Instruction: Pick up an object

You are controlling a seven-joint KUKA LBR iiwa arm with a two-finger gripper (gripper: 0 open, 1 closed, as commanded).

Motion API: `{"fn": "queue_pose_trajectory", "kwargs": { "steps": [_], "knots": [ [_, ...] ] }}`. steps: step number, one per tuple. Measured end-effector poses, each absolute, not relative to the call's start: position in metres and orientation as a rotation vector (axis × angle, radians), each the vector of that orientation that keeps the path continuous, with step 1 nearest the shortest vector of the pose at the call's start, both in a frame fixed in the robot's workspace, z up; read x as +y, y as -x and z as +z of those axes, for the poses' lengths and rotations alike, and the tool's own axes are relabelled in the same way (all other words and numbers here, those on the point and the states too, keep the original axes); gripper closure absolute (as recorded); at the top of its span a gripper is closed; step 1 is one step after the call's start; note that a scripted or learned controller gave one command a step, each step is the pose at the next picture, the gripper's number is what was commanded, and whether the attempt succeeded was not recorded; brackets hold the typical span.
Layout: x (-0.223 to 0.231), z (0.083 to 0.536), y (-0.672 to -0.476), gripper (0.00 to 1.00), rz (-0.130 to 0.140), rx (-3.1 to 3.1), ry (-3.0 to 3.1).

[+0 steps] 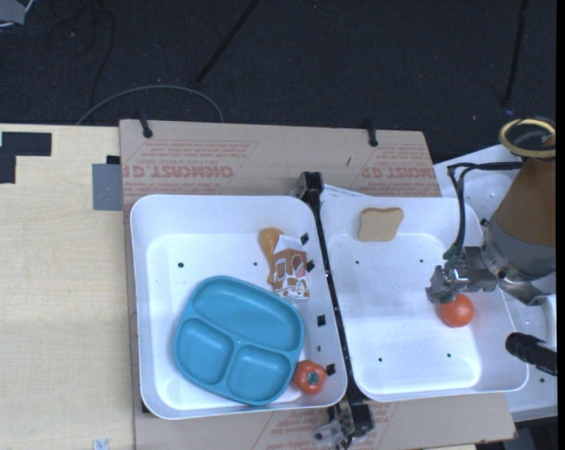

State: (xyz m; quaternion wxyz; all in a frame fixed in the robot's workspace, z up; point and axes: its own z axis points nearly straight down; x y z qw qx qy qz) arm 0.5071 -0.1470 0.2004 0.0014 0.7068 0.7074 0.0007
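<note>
My gripper [448,289] is low over the right side of the right bin [404,382]. A red tomato [458,311] lies directly below and slightly right of it, touching or nearly touching the gripper's tip. A tan bread slice [380,224] rests at the far edge of the same bin. In the left bin [156,251] lie a blue divided plate [237,339], a small printed carton [290,276], an orange-brown piece [270,243] and a second red tomato [309,378].
A black divider [324,289] runs between the two bins. The arm's orange band [535,204] and grey body rise at the right edge. Cardboard [263,162] lies beneath the bins, and a black cable [462,204] loops over the right bin's far corner.
</note>
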Motion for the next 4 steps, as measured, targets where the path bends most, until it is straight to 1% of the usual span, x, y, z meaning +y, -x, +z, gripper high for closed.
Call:
{"fn": "queue_pose_trajectory", "kwargs": {
  "steps": [1,2,3,4],
  "knots": [
    [-0.146,0.243,-0.507,1.00,0.002,2.222,-2.218],
    [-0.091,0.230,-0.503,1.00,-0.001,2.230,-2.221],
    [-0.038,0.219,-0.503,1.00,-0.003,2.229,-2.220],
    [0.019,0.229,-0.498,1.00,-0.001,2.229,-2.218]
  ]
}}
